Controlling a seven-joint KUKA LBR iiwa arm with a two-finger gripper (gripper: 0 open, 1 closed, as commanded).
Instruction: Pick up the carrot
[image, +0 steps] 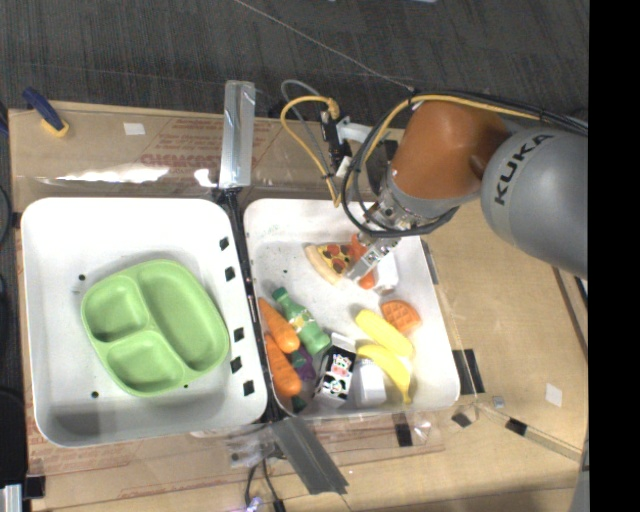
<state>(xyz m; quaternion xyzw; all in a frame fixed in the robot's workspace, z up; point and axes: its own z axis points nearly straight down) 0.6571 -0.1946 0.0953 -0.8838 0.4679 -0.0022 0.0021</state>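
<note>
From my remote seat I see a light wooden worktop (510, 330) carrying two shallow white bins side by side, with dark carpet-like flooring beyond its far edge. A clear plastic sheet with faint red lettering lies under the bins' far side, and a blue-and-yellow object (45, 112) sits at the far left corner. The left bin (50, 240) holds a green divided plate (155, 325). The right bin (425, 390) holds the clutter.

The arm (530, 195) comes in from the right, its orange band bulking over the right bin's far side, with yellow and black cables looped behind it. The gripper (372, 258) hangs low over the far part of the right bin, just beside a pizza slice (330, 258). Small red pieces lie right under it, and I cannot tell how the gripper stands or whether it touches anything; that part is too small and cluttered for me.

The carrot (280, 350) lies along the right bin's left wall: a long orange body, seemingly in two segments, running from mid-bin toward the near corner. A green bottle-like item (303, 325) lies touching its right side. Further right are a yellow banana (385, 350), an orange-red round item (400, 315) and a black-and-white carton (338, 375). The carrot is well apart from the gripper.
</note>
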